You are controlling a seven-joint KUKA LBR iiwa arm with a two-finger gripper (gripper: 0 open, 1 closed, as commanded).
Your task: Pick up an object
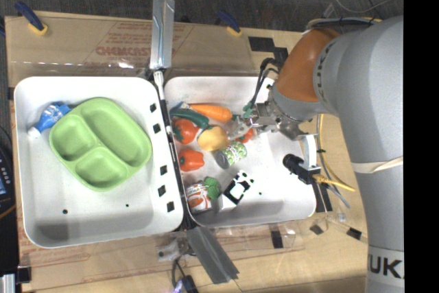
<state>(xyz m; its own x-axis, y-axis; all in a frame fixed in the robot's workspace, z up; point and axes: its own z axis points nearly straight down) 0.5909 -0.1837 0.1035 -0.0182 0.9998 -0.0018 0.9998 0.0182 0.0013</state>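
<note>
The gripper point(241, 125) hangs low in the right-hand bin point(288, 206), just to the right of the yellow fruit point(212, 139). Its tip is a tangle of grey metal against the white floor, and I cannot tell whether it is spread or closed. Nothing shows plainly caught in it. A small red piece point(247, 136) lies right against the tip, on the side away from the yellow fruit. I cannot make out whether the two are touching.

Closest to me, well below the yellow fruit, a red-and-white can point(198, 199) lies by the wall between the bins, with a bit of green broccoli point(211, 184) resting against its top. A black-and-white block point(238, 188) sits below and to the right of the fruit, apart from the rest. A little further in, a red-orange vegetable point(191, 160) lies just below and left of the fruit. A green-and-white can point(234, 152) lies tipped just below and right of the fruit, under the gripper's tip.

A red pepper point(183, 130) presses in from the fruit's left. Beyond the fruit lies an orange carrot point(212, 111), with a dark green vegetable point(189, 116) stretched up and to the fruit's left.

Well off to the fruit's left, in the other bin point(41, 230), a green divided plate point(101, 142) lies flat, with something blue point(52, 114) tucked at its far left corner.
</note>
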